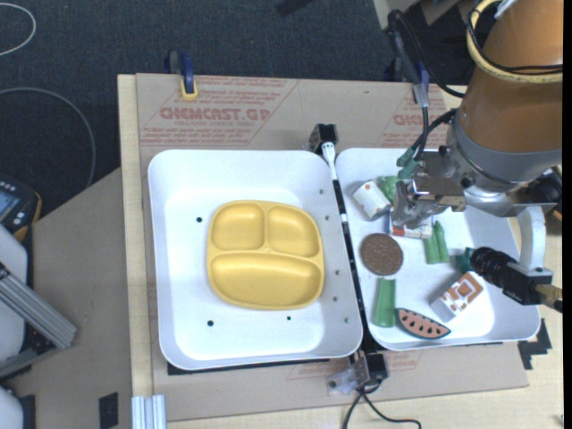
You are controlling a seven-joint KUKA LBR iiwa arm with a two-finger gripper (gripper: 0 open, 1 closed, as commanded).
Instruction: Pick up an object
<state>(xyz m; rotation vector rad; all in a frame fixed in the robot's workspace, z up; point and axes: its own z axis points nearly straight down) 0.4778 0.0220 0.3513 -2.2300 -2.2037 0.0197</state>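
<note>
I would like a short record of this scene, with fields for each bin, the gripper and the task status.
left bin: holds a yellow divided plate, lying flat near the middle
right bin: holds a brown round disc, a watermelon slice toy, a green stick, a white and orange block, a white cylinder and other small green pieces
gripper: low over the upper part of the right bin, above the brown round disc
object in gripper: cannot tell
task status: no object visibly lifted yet
</note>
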